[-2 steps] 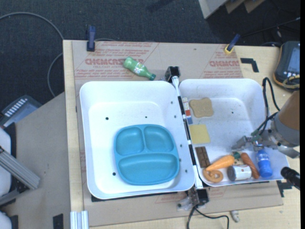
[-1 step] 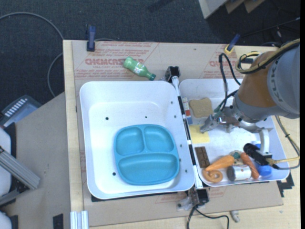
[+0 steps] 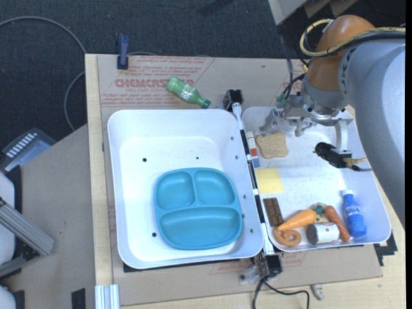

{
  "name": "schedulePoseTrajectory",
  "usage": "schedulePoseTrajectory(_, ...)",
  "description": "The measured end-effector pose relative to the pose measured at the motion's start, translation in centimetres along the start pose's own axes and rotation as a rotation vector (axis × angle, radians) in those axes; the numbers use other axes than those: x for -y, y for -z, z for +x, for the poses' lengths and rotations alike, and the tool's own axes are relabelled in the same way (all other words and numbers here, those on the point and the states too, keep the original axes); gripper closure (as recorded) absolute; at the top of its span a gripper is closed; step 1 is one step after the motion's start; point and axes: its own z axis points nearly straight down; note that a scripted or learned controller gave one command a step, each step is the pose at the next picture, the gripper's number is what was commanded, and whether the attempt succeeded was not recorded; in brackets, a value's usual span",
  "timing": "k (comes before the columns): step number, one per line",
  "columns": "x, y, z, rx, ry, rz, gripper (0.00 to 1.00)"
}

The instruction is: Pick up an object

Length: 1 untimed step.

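My gripper (image 3: pixel 284 125) hangs over the far end of the right bin (image 3: pixel 376 201), open, with nothing between its fingers. A slice of brown toast (image 3: pixel 273 146) lies just below and in front of it, apart from the fingertips. Further forward lie a yellow square slice (image 3: pixel 269 180), a brown chocolate bar (image 3: pixel 272 211), a carrot (image 3: pixel 297 220), a small pretzel-like ring (image 3: pixel 288 238), a silver can (image 3: pixel 321 233) and a blue bottle (image 3: pixel 353 214).
The left bin (image 3: pixel 129 147) holds a blue divided plate (image 3: pixel 196 207). A green bottle (image 3: pixel 187 91) lies outside the bins on the cardboard at the back. The grey arm (image 3: pixel 373 76) comes in from the upper right over the right bin's far corner.
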Motion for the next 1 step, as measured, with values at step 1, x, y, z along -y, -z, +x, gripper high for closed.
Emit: schedulePoseTrajectory(1, 5.50, -1.50, -1.37, 0.000, -0.002, -0.001, 0.00)
